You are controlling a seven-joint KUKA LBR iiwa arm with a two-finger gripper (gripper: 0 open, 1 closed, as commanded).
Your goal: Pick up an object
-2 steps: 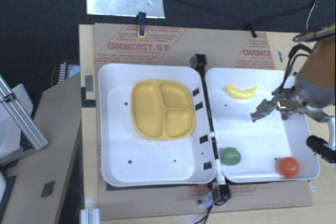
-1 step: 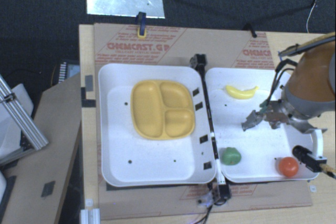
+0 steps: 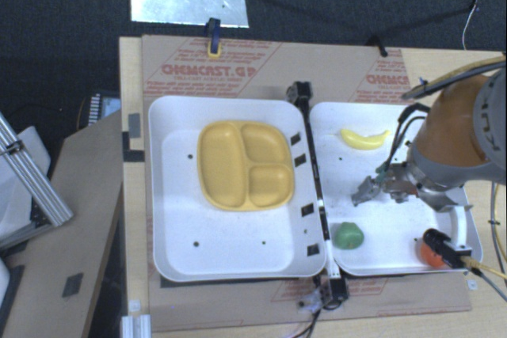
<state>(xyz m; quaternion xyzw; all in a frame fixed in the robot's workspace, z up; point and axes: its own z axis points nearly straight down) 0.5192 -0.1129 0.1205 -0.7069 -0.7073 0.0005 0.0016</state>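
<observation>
white bins: 2, left bin (image 3: 170,170) beside right bin (image 3: 384,248) on tabletop (image 3: 131,198) | yellow three-part plate (image 3: 244,165): 1, in left bin | in right bin: banana (image 3: 363,139) 1, green lump (image 3: 348,234) 1, orange thing (image 3: 428,254) 1 | brown sheet (image 3: 261,58) printed "CHEMCAST" | my arm (image 3: 459,131) bends in from the right; my pincer (image 3: 367,192) low between banana and green lump, apart or together I cannot tell

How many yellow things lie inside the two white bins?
2. A divided plate lies in the middle of the left bin; a banana lies near the far edge of the right bin. The arm may hide more there.
</observation>
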